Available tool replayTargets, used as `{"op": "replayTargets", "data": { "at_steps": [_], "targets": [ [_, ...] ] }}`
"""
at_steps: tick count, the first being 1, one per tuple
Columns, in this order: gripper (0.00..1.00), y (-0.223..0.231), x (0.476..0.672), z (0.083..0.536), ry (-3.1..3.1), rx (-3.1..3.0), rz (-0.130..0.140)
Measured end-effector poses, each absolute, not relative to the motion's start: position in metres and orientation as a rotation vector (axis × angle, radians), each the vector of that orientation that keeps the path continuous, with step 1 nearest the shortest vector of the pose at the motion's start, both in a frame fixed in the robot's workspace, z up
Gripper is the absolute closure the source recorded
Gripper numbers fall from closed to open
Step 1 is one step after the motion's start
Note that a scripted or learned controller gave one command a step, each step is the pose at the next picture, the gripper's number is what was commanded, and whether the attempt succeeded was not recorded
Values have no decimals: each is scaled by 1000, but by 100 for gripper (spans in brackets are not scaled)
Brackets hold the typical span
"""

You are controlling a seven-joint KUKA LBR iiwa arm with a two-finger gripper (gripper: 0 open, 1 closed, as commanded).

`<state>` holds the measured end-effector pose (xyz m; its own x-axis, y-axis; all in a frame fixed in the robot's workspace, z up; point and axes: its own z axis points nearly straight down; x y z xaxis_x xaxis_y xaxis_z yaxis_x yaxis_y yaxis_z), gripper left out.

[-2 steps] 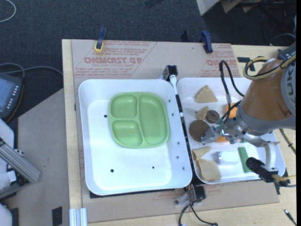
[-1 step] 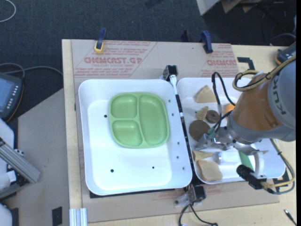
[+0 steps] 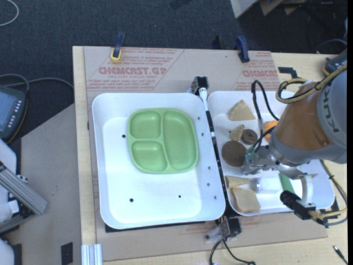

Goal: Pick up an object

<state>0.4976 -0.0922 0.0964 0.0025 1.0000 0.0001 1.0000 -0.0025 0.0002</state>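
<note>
My gripper (image 3: 255, 165) is low in the right bin (image 3: 325, 195), near its middle, at the end of the grey arm with the orange band (image 3: 298, 123). Just left of it lies a dark brown round piece (image 3: 233, 153). Two small brown items (image 3: 237, 132) (image 3: 250, 136) sit just beyond it. A tan wedge (image 3: 241, 110) lies at the bin's far end. Two tan pieces (image 3: 237, 181) (image 3: 246, 201) lie at the near left corner. An orange object (image 3: 269, 127) and a green one (image 3: 287, 181) peek out from under the arm.
The left bin (image 3: 110, 192) holds a light green divided plate (image 3: 163, 141). A black-dotted divider rim (image 3: 212, 148) separates the two bins. Cables (image 3: 262, 101) loop over the right bin's far side. Clamps (image 3: 116, 53) (image 3: 241, 48) grip the board's far edge.
</note>
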Motion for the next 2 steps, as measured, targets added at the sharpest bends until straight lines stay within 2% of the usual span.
{"op": "replayTargets", "data": {
  "at_steps": [2],
  "targets": [
    [100,-85,506,198,2219,2215,7]
  ]
}}
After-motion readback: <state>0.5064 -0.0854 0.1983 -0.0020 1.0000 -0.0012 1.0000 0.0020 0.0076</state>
